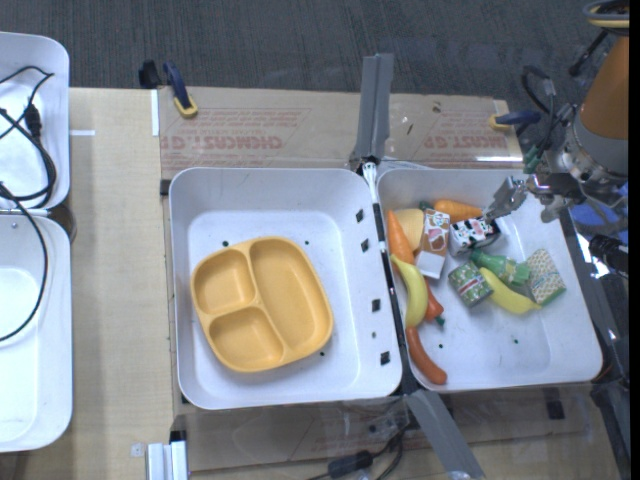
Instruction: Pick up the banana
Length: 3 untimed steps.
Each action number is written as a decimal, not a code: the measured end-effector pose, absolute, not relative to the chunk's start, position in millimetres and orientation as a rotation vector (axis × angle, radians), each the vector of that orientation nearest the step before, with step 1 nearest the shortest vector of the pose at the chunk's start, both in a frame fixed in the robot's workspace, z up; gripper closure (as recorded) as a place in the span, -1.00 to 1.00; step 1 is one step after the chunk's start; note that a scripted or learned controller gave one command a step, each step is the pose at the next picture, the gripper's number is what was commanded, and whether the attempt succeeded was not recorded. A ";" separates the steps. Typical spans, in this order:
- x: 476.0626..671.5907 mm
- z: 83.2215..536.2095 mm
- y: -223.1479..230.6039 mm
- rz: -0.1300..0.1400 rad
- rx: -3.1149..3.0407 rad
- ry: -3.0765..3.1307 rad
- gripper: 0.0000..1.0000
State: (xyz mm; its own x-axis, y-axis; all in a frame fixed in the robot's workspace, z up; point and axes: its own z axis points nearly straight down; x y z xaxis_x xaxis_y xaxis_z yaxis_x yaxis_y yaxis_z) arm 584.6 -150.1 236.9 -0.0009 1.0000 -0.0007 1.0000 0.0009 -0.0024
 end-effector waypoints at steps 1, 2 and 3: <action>541.5 115.3 -193.9 0.002 -2.105 -2.329 -1.00; 479.9 94.7 -189.9 -0.005 -2.081 -2.363 -1.00; 527.4 91.2 -214.0 -0.011 -2.069 -2.352 -1.00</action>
